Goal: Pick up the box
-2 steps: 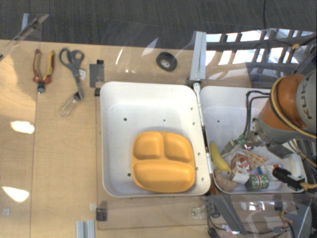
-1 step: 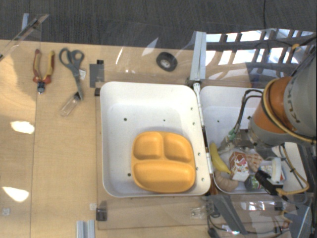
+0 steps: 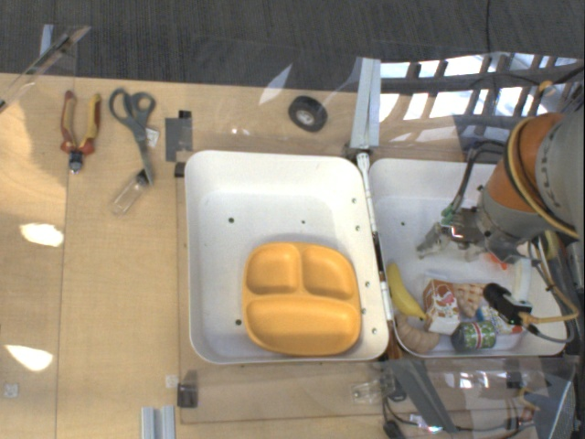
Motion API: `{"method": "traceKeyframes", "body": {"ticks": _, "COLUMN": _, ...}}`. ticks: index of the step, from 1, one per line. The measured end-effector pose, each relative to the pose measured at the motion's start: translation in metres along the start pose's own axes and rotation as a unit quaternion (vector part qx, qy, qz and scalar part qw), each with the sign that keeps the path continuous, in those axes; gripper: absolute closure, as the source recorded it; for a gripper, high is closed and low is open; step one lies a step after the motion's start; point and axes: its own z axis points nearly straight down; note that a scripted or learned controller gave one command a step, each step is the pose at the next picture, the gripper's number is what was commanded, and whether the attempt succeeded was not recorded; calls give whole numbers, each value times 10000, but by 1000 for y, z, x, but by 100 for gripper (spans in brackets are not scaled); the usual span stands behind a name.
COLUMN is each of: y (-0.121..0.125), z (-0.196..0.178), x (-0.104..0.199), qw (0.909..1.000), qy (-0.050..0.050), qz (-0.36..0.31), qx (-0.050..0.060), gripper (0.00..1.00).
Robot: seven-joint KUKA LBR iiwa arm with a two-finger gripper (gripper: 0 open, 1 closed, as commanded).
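The arm's gripper hung over the right bin, above the box; its fingers' state could not be told.

1. The arm is cut off by the right edge, so its upper part is out of the picture.
2. The claw is small and partly lost among cables; whether its fingers are apart or closed, I cannot tell.
3. The box is partly covered on its right side by a dark object (too small to name).
4. The right bin has its far right wall hidden behind the arm.
5. The brown thing at the bin's lower edge is not clear enough to identify.
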Motion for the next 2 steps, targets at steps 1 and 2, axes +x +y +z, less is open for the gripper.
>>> {"method": "traceKeyframes", "body": {"ticks": 1, "y": -77, "z": -3, "x": 34, "qw": 9994, "qy": 5, "qz": 352, "qx": -21, "gripper": 0}}
{"method": "traceKeyframes", "body": {"ticks": 2, "y": -72, "z": -46, "x": -31, "qw": 9999, "qy": 16, "qz": 119, "qx": 38, "gripper": 0}}
